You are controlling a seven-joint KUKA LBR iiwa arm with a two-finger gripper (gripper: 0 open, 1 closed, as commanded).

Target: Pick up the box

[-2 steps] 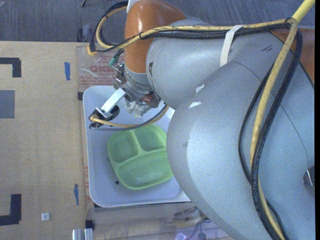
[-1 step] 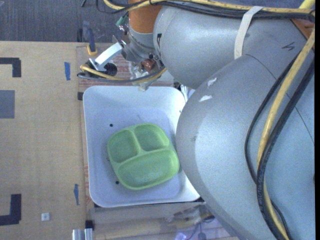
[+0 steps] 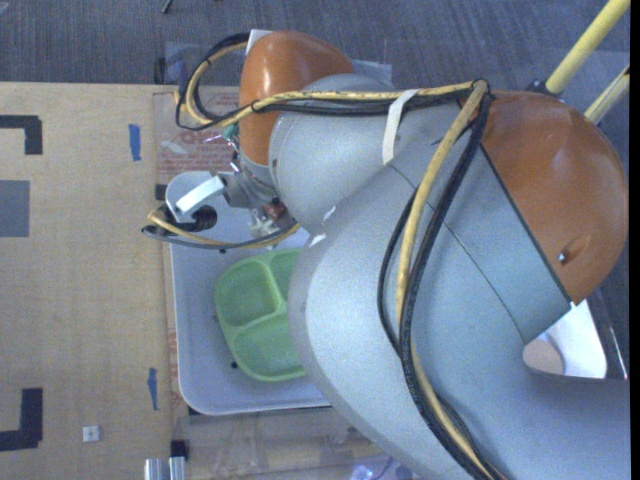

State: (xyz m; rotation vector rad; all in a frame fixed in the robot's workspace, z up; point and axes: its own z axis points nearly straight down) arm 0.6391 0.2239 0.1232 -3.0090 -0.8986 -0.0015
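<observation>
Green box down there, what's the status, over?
End effector low over the white bin, grasp unclear. Green box resting in bin, two compartments. Grey arm covering its right side.

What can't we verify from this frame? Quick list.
- Box: the camera view gives no way to place it; the arm covers most of both bins.
- Gripper: the wrist housing and cables hide its tip, so its state is unreadable.
- Green tray: the arm covers its right part.
- Bin: just a left strip and a lower corner are exposed.
</observation>
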